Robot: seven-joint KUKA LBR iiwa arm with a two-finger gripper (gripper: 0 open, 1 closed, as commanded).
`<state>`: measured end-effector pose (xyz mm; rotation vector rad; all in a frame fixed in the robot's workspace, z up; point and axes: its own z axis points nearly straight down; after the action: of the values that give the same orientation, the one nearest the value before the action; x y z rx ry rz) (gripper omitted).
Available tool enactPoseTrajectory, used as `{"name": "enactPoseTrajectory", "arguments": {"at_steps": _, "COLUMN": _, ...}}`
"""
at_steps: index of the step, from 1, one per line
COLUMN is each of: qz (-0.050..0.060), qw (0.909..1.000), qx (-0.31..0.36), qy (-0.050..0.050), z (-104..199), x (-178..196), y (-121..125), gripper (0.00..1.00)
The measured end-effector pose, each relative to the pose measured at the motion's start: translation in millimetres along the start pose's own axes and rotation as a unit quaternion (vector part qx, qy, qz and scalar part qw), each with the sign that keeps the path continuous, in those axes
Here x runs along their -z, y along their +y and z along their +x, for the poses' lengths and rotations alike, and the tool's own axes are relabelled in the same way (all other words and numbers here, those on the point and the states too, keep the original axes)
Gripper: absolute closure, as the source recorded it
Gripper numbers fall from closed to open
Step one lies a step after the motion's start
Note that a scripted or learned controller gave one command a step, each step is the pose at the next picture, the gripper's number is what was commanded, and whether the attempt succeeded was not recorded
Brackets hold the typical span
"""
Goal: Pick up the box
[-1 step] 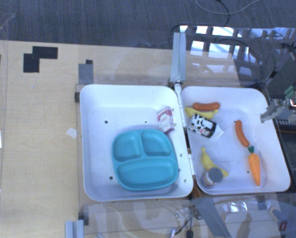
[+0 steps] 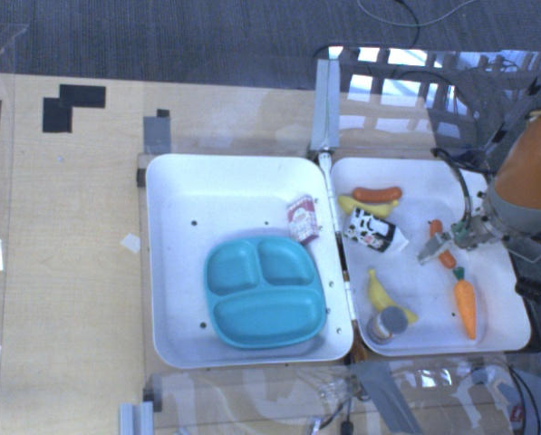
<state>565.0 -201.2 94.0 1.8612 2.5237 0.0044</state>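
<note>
Lying tilted against the right wall of the left bin, the box is a small red-and-white carton located near that bin's upper right corner. It rests just above the upper right corner of a blue divided plate, which occupies the lower middle of the same bin.

The right bin carries a black-and-white spotted cup on its side near the left wall, a sausage and a banana near the upper left corner, a second banana and a grey can near the lower left corner, and a carrot near the right wall.

The gripper is low over the middle of the right bin, beside a small orange item, well apart from the box. Its opening cannot be determined, and nothing is visibly held.
</note>
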Motion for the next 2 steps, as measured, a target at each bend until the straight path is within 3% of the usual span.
{"name": "enactPoseTrajectory", "arguments": {"at_steps": 1, "qz": -0.001, "qw": 1.0000, "qx": -0.008, "qy": 0.000, "z": -28, "x": 8, "y": 81, "gripper": 0.00}}
{"name": "enactPoseTrajectory", "arguments": {"at_steps": 2, "qz": -0.005, "qw": 1.0000, "qx": -0.005, "qy": -0.003, "z": -28, "x": 22, "y": 85, "gripper": 1.00}}
